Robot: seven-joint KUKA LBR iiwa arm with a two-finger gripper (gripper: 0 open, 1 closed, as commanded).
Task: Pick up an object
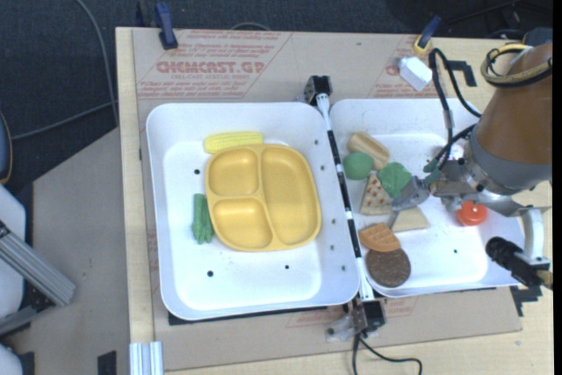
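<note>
Arm point(518, 123) runs off the right edge; its wrist covers part of the right bin point(457, 272), jaws too blurred to read.

A robotics lab: a cardboard-topped surface point(219, 66) clamped at its edge holds two white bins point(167, 189) of toy food (corn, a yellow divided plate point(262, 196)), with cables point(61, 4) trailing over dark carpet

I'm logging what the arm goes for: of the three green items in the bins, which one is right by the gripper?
The green piece in the right bin, beside the gripper. The rounder green one sits further left; the green pod lies in the left bin.
</note>
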